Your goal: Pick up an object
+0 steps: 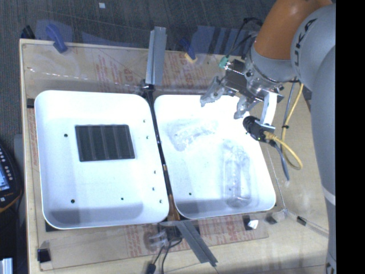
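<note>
Arm (302,33) nearest; fingers (223,103) spread, empty. Clear bottle (236,173) in right bin (171,153), long axis near-far.

- Arm (311,56): smooth grey casing, dark lettering on its side; broad orange band (285,24) above the wrist
- Gripper (223,103): two pale metallic fingers beneath a cluttered silver mount
- Yellow cable (291,147) looping beside; black connector (255,127)

The grey arm (319,67) reaches in from the right, its orange band (285,21) above the wrist, and the end effector (224,106) points down and leftward with its two fingers (209,97) spread apart and nothing between them.
</note>
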`<state>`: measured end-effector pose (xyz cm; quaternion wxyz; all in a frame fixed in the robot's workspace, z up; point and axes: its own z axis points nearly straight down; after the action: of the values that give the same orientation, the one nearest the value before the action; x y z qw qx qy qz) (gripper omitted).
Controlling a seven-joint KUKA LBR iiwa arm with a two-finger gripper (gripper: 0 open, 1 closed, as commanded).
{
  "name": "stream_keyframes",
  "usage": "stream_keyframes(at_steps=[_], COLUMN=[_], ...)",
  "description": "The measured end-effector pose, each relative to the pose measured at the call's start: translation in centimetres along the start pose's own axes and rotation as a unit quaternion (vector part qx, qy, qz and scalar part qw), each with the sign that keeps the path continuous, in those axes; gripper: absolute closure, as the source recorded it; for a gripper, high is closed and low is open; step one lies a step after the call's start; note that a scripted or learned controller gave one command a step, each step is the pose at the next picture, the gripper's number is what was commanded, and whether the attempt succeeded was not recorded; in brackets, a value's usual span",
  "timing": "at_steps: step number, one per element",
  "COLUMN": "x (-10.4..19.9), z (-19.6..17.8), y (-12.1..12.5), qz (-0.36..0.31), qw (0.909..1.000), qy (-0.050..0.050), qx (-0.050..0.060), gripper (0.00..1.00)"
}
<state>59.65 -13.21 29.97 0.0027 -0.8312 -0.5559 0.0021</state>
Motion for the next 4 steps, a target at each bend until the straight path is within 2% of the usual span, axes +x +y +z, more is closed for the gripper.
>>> stream_keyframes(at_steps=[1,2,3,4], x=[-1.4,0.3,3.2,-0.9], z=[10.5,-2.7,10.2,8.2], y=[-6.8,-8.4,-7.6,-7.2], qz=[-0.147,-0.013,0.000,-0.071], qw=[0.9892,0.9999,1.0000,0.9975], qy=[0.000,0.001,-0.001,0.000], qx=[-0.001,-0.004,0.000,-0.004], gripper=[0.00,0.00,0.00,0.00])
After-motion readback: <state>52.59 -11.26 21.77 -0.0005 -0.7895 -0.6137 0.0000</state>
